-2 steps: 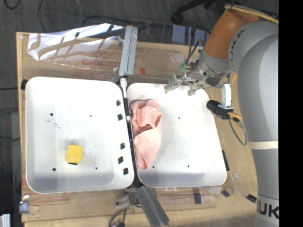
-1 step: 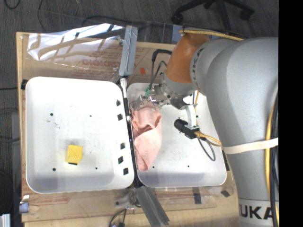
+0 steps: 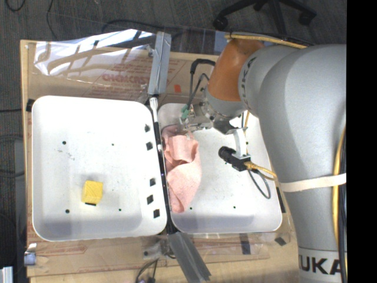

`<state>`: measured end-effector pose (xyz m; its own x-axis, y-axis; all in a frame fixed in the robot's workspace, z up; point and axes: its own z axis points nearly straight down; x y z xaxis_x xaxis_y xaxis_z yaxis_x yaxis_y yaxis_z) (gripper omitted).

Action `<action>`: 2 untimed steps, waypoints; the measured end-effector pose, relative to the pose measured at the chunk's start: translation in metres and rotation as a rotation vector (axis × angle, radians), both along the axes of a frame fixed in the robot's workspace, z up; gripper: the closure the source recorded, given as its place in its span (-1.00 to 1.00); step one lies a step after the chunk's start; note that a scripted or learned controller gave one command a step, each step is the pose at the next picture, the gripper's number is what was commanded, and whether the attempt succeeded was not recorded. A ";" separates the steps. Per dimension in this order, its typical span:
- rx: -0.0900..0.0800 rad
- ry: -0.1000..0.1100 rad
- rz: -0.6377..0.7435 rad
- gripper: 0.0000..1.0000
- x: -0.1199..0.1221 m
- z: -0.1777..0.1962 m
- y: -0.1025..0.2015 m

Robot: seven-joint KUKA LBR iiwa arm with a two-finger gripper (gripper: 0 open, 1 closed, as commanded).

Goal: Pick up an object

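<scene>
Pink cloth (image 3: 181, 168) lies crumpled along the right bin's (image 3: 259, 217) left wall, still resting on the floor. My gripper (image 3: 191, 122) hovers at its upper end; whether I've gripped it I cannot tell. Lifting remains.

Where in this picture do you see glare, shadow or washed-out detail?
Camera view: glare streaks the clear plastic sheet at the bench's far edge; the left bin floor looks bright and nearly featureless; the yellow block casts a small shadow; the pink cloth stays sharp; the end effector sits shaded under the arm.
</scene>
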<state>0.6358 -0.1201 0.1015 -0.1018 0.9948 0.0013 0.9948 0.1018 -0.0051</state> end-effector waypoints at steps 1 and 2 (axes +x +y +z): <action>-0.002 -0.003 -0.343 1.00 0.018 0.102 -0.007; -0.003 -0.001 -0.456 1.00 0.018 0.153 0.041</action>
